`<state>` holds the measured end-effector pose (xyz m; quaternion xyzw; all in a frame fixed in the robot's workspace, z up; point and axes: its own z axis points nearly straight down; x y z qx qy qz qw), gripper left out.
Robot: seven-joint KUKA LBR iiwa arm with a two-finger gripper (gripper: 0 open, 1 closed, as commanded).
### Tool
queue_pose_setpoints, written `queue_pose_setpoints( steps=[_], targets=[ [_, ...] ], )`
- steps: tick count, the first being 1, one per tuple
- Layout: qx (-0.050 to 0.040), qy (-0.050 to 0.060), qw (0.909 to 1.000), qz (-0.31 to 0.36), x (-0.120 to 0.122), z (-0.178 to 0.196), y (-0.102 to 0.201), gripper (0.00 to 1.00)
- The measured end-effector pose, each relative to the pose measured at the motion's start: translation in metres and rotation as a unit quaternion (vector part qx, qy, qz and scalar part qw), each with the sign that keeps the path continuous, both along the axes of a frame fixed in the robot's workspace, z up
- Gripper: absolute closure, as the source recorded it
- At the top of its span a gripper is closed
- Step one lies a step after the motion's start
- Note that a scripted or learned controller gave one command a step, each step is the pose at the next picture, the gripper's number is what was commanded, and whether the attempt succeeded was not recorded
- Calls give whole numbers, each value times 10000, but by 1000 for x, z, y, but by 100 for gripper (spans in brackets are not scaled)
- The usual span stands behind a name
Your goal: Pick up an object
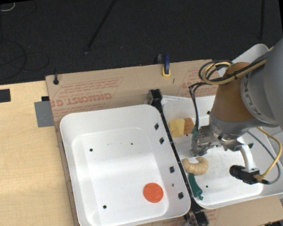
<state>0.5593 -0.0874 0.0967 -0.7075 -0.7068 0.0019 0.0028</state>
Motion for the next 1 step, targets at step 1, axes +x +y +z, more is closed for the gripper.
queue_pose_setpoints(
  steps=[1],
  targets=[
    [2,17,10000,-5,-1,9,-1,100]
  ],
)
